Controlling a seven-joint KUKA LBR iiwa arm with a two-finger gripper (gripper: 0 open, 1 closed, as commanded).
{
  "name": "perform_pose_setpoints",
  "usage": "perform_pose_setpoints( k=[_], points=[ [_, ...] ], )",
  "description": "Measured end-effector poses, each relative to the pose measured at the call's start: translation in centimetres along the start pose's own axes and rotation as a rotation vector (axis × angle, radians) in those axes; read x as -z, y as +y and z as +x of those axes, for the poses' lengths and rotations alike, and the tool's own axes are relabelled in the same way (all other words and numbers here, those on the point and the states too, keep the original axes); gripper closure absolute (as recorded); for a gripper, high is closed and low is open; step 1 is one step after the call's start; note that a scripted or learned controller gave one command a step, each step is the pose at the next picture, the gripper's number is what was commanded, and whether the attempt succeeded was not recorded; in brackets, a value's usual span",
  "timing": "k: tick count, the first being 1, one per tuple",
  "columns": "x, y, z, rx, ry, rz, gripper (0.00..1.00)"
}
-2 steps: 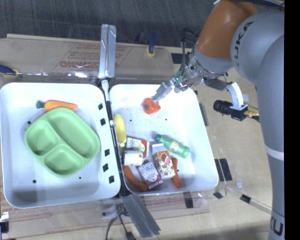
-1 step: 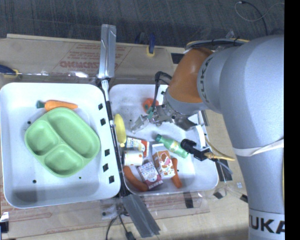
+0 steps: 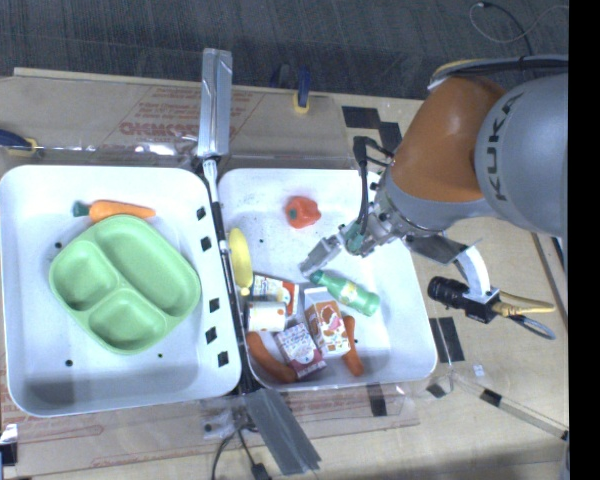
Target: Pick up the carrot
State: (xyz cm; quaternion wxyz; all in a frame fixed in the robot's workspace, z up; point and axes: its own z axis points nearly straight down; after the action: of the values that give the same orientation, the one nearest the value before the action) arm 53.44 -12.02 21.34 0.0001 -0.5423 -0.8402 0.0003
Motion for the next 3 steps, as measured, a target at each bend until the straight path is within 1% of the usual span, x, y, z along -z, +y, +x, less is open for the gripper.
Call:
perform_pose_setpoints(
  k=[1,2,3],
  points=[
    [-12.3,-0.6,1.3,0.101,0.002,0.002,0.0],
    [-11.4,-0.6,1.2,0.103,0.002,0.002,1.0],
    [-2.1,1.9,2.8,0.003,0.0,0.0,1.0]
  ],
)
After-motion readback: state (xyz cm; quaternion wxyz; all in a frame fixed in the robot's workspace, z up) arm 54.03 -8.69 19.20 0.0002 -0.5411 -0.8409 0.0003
